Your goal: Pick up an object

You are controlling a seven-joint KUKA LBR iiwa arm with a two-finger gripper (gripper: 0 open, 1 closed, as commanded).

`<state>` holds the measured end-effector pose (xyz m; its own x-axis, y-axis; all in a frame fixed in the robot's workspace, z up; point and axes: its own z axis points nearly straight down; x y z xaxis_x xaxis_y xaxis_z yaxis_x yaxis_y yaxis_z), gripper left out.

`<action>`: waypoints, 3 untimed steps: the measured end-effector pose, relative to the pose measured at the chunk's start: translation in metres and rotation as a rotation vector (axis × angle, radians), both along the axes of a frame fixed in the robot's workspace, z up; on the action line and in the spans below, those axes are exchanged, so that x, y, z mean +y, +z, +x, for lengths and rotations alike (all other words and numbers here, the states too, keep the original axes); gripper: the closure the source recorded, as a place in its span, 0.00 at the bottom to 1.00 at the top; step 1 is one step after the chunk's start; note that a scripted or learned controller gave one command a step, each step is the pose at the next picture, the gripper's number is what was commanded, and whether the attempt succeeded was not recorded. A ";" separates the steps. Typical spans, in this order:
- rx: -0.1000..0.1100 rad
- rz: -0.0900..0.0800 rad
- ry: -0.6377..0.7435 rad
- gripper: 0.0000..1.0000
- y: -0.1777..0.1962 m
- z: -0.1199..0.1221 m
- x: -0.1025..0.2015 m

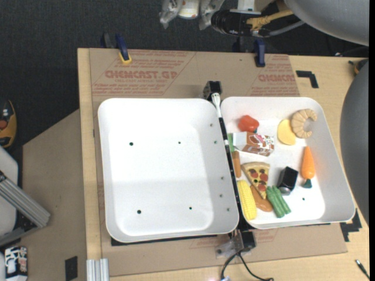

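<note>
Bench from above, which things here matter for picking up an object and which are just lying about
For the job:
claw, above the bench's far edge
right bin
its toys: red pepper, croissant, carrot, pizza slice, corn cob, black block

Lying about:
left bin
blue clamps
cardboard sheet

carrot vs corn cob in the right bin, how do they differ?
The carrot is orange and tapers to a point; the corn cob is yellow and looks even in width. The carrot lies near the right bin's right side, apart from other items; the corn cob lies along the left wall, touching the pizza slice. Both lie flat, roughly lengthwise.
</note>
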<state>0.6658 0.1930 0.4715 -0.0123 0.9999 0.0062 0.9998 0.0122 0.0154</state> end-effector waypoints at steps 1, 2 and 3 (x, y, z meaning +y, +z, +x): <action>0.032 -0.010 -0.009 1.00 -0.170 -0.002 0.034; -0.006 0.000 -0.009 1.00 0.070 0.000 0.032; 0.032 -0.011 -0.014 1.00 -0.078 -0.024 0.031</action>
